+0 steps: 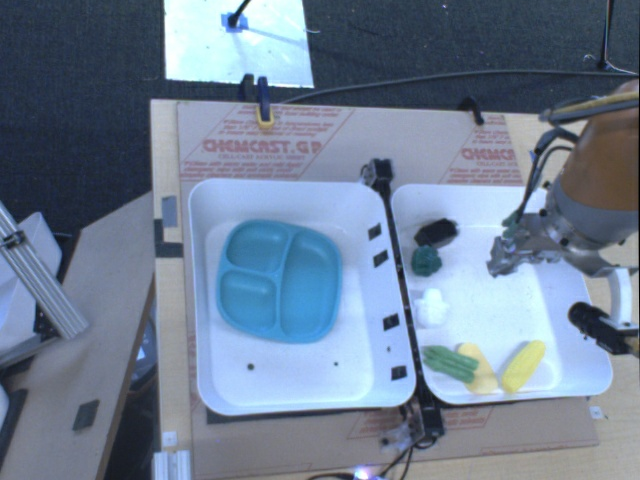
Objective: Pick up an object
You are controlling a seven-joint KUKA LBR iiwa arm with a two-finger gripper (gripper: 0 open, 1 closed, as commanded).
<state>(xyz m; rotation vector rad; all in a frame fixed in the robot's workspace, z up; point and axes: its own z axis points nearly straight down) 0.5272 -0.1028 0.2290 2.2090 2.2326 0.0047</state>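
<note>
Nearest us, along the front edge of the right bin [590, 373], lay a yellow corn cob [524, 365], a pale yellow piece [480, 368] and a green pod [449, 362], the pod and the pale piece touching. Just behind them sat a small white object [432, 308], then a dark green lump [427, 261] and a black object [436, 232] toward the back wall. The left bin [215, 368] held a blue divided plate [279, 279].

We judged the pick had not begun: nothing sat at the end effector [502, 260], which hung over bare bin floor, near the dark green lump and the black object but apart from both. To do it well, we would choose a piece standing alone, such as the corn cob or the dark green lump, centre over it and descend straight, keeping off the bin wall.

The arm reached in from the right, its wrist bent downward and pointing left. We could not tell whether the end effector was apart or together.
</note>
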